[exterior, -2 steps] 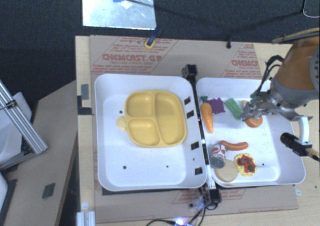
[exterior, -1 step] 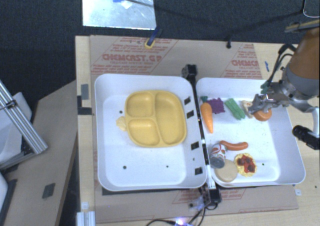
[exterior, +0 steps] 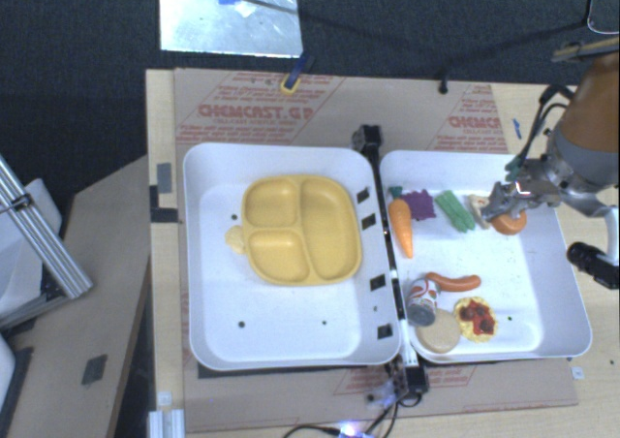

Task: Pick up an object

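Note:
My gripper [exterior: 507, 205] hangs over the far right part of the right bin [exterior: 557, 276], right above a small orange round item [exterior: 510, 224] that lies at its tip. To its left lie a green piece [exterior: 453, 209], a purple piece [exterior: 419, 203] and an orange carrot [exterior: 401, 228]. Nearer the front are a red sausage [exterior: 453, 282], a small can [exterior: 421, 302], a tan round piece [exterior: 438, 333] and a yellow-and-red piece [exterior: 476, 318].
A yellow divided plate [exterior: 295, 230] sits in the left bin [exterior: 218, 320]. A black divider with clips [exterior: 383, 242] runs between the bins. The arm with its orange band [exterior: 591, 121] comes in from the right. A metal sheet [exterior: 231, 2] lies behind the bench.

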{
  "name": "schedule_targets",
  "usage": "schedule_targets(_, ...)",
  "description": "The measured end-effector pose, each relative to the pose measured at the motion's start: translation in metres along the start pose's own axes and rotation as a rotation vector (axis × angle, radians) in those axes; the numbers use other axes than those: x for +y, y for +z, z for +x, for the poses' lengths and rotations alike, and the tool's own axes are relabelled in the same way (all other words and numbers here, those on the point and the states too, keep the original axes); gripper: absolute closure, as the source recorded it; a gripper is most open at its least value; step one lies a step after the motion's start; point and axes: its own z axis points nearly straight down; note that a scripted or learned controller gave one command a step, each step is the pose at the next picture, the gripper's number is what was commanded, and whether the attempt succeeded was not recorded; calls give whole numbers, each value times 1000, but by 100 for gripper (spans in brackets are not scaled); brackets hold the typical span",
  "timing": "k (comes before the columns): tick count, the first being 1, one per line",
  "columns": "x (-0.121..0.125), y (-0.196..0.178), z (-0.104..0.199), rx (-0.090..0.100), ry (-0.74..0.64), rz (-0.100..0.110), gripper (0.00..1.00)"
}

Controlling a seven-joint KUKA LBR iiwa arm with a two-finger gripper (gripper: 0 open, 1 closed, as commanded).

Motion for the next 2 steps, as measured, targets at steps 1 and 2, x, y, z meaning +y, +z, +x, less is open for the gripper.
schedule_targets(1, -8, 10, 50, 2, -4, 2, 100)
schedule_targets(2, -12, 15, 109, 2, -5, 2, 100)
